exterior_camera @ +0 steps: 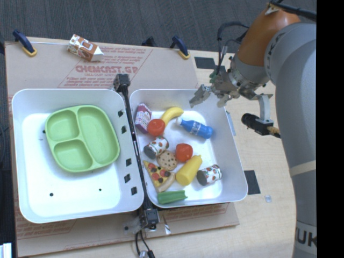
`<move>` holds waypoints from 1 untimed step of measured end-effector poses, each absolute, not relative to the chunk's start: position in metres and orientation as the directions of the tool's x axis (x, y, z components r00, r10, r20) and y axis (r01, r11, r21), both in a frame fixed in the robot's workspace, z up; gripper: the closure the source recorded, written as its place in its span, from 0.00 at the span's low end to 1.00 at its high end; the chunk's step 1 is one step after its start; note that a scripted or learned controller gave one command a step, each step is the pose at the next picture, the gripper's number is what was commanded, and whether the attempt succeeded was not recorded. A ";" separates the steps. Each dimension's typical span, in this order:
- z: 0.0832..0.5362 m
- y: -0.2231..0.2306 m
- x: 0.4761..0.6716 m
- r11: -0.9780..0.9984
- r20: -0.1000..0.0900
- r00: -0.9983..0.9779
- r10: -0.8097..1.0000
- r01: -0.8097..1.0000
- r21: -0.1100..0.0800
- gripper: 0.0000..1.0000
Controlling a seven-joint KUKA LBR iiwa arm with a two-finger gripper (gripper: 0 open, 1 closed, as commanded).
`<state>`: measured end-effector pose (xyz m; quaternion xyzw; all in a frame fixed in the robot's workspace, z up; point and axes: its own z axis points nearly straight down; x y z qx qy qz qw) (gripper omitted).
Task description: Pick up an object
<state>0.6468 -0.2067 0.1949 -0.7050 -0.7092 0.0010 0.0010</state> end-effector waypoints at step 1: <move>0.115 -0.170 0.622 0.007 -0.009 -0.007 1.000 1.000 0.020 0.00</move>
